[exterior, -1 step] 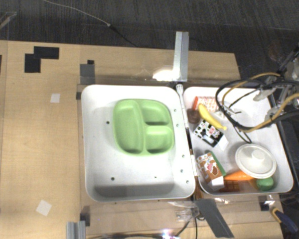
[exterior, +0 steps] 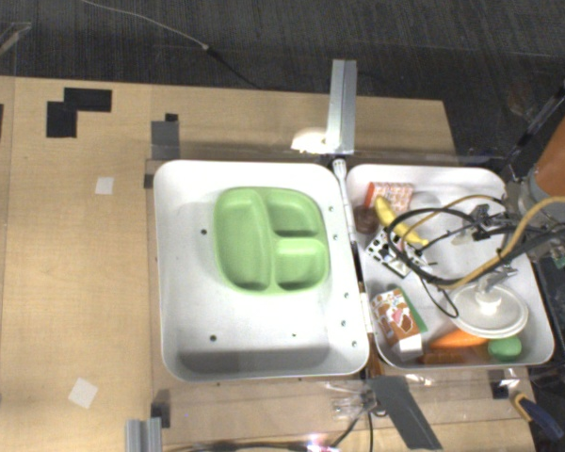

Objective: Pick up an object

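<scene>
I saw gripper (exterior: 388,249) low in right bin (exterior: 544,347), 9 o'clock side; couldn't tell finger state. Nothing lifted yet: carton (exterior: 396,314) at 7, carrot (exterior: 457,341) at 6. Pick not done, I judged.

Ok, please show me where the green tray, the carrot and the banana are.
green tray (exterior: 268,239), camera view, on its large left compartment.
carrot (exterior: 457,341), camera view, on the middle of its orange body.
banana (exterior: 386,211), camera view, on its yellow upper part.

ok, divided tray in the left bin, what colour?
Light green. The divided tray is plain, no pattern, and shows best in the camera view against the white left bin.
</scene>
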Available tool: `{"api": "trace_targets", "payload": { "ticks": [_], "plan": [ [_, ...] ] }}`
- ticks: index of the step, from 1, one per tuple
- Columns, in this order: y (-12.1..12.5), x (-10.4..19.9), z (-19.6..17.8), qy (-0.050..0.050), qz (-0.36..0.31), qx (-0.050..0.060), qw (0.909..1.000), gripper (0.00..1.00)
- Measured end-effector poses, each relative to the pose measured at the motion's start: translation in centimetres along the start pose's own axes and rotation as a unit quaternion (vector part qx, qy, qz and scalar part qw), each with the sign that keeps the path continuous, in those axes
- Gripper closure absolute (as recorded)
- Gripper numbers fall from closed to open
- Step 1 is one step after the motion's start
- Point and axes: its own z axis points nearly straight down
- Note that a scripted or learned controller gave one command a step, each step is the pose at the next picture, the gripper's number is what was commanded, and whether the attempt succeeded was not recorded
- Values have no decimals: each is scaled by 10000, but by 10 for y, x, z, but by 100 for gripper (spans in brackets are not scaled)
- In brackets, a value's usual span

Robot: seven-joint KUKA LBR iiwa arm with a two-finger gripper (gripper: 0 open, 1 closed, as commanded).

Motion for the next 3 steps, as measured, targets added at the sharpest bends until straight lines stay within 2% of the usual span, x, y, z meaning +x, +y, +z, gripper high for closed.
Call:
{"api": "trace_targets", "payload": {
  "ticks": [1,2,3],
  "plan": [
    [27,-51,53,-40,191,18,9998,0],
    [69,-106,55,106,776,40,9969,0],
    [94,3,51,-26,1616,20,9868,0]
  ]
}}
